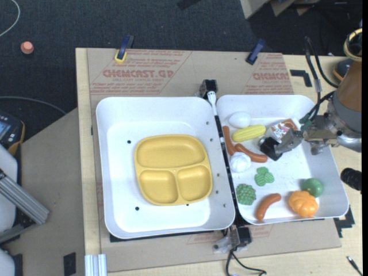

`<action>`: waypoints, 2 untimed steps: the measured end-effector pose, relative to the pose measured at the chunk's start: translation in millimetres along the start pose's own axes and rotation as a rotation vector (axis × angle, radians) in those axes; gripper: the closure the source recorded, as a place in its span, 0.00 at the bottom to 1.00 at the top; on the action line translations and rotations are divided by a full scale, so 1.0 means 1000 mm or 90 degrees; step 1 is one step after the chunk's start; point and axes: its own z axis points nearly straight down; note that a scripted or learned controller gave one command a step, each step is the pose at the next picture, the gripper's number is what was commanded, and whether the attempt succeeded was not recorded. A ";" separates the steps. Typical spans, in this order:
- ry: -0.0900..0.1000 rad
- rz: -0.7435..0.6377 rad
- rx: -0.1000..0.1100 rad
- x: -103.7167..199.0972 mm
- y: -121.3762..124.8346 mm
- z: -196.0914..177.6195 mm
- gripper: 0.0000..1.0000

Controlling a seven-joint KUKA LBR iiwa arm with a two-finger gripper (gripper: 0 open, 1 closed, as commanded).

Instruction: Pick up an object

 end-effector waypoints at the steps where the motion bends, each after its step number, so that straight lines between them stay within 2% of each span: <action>1: -0.001 -0.002 -0.007 0.000 0.002 -0.005 0.00; 2: 0.001 -0.001 -0.001 -0.001 0.001 0.059 0.00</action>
